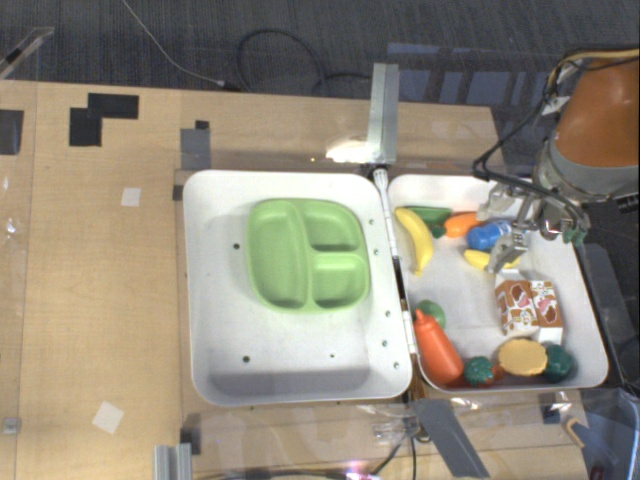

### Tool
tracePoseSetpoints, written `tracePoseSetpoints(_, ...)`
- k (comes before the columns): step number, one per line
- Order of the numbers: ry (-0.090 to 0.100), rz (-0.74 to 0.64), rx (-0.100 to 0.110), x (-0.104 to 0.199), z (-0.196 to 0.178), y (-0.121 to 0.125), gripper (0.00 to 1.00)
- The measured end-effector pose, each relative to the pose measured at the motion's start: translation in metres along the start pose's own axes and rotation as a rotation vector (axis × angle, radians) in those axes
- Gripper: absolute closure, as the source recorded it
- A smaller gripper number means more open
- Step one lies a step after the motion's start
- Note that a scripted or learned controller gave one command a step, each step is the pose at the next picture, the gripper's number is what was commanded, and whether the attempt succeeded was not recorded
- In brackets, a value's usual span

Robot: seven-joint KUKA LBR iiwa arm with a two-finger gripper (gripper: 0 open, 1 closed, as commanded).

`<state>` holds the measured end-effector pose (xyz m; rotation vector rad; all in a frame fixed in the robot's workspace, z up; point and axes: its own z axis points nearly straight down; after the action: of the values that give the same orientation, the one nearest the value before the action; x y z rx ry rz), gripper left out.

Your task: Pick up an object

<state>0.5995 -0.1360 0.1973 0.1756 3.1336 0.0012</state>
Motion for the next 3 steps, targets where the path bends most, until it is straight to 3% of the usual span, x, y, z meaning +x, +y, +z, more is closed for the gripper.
tracePoseSetpoints(1,-0.007,-0.209,0.001,0.036,0.101,0.009,0.0)
tracePoseSetpoints(2,-0.011,-0.305,0.001,-0.014,0.108,0.055,0.0)
tracePoseSetpoints(3,-0.024,-0.308,0.001,-0.018,0.093,0.057,1.0)
